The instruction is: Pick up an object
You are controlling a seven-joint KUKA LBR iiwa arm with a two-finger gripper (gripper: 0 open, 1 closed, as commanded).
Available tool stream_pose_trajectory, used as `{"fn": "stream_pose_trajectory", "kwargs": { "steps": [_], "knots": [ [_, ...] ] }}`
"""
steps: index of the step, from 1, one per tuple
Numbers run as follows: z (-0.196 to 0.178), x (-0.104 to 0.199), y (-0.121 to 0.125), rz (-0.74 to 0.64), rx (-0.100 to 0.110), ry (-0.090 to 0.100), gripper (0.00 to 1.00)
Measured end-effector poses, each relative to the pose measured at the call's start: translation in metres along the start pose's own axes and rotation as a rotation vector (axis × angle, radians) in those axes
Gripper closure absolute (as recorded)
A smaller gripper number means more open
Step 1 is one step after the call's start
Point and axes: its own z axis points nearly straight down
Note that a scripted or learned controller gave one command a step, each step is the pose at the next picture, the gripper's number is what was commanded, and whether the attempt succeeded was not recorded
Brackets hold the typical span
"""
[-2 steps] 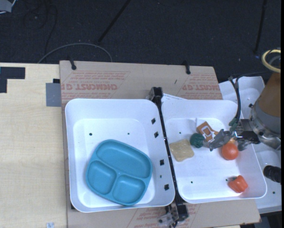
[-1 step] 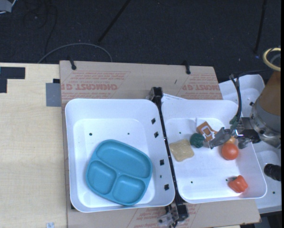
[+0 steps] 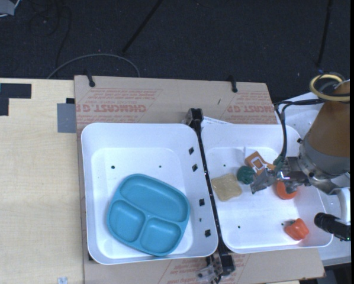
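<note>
Orange-red object (image 3: 285, 190) low in the right bin (image 3: 248, 238), tucked right under the gripper (image 3: 272, 181). Jaws hard to read from up here: open or shut, cannot tell. Arm (image 3: 334, 135) leaning in from the right, wrist angled down over the bin. Nearby: green ball (image 3: 245, 174), beige piece (image 3: 226, 187), another orange item (image 3: 296, 229). Blue tray (image 3: 147, 214) in left bin (image 3: 100, 158).
</note>
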Motion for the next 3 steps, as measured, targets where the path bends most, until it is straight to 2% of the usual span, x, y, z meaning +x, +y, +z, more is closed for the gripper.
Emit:
{"fn": "stream_pose_trajectory", "kwargs": {
  "steps": [1,2,3],
  "knots": [
    [0.046,-0.001,0.006,0.0,0.0,0.0,0.0],
    [0.108,0.005,0.003,0.0,0.0,0.001,0.0],
    [0.096,0.003,0.003,0.006,-0.001,0.0,1.0]
  ]
}}
